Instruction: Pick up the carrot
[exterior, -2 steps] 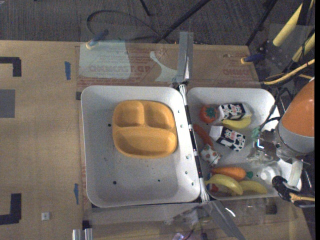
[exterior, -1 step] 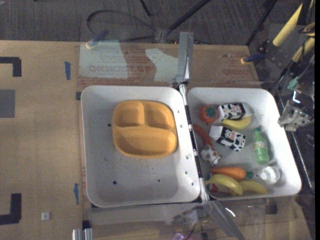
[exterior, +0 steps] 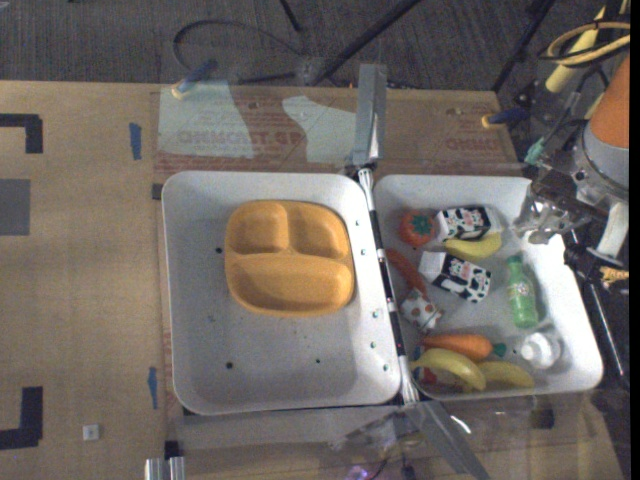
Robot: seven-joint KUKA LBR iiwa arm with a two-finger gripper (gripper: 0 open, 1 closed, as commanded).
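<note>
- The carrot (exterior: pixel 456 346) lies in the right bin (exterior: pixel 580 318), close to that bin's near rim and toward its near-left corner, its long axis running roughly left to right, parallel with the near edge of the tabletop (exterior: pixel 80 268).
- The pincer (exterior: pixel 548 220) hangs over the far-right corner of the same bin; whether its fingers stand apart or together I cannot tell, and nothing is seen held in it.
- From the pincer the carrot lies toward the near edge and to the left, well apart, with the cow-patterned cartons (exterior: pixel 455 273) and the green bottle (exterior: pixel 520 293) between.
- Judged from this, the coming move calls for a diagonal travel across the bin, with the fingers set across the carrot's width.
- Two bananas (exterior: pixel 470 371) lie just beside the carrot on its near side, seemingly touching it; a descent could catch them instead.
- A second orange, slender thing (exterior: pixel 405 266) lies along the bin's left wall, and a tomato-like piece (exterior: pixel 417 228) sits farther back.
- The left bin (exterior: pixel 200 368) carries an orange divided plate (exterior: pixel 289 258).
- Writing: a clear sheet (exterior: pixel 225 128) on the tabletop's far side bears mirrored red lettering, too blurred to read; the bottle's label is illegible.
</note>
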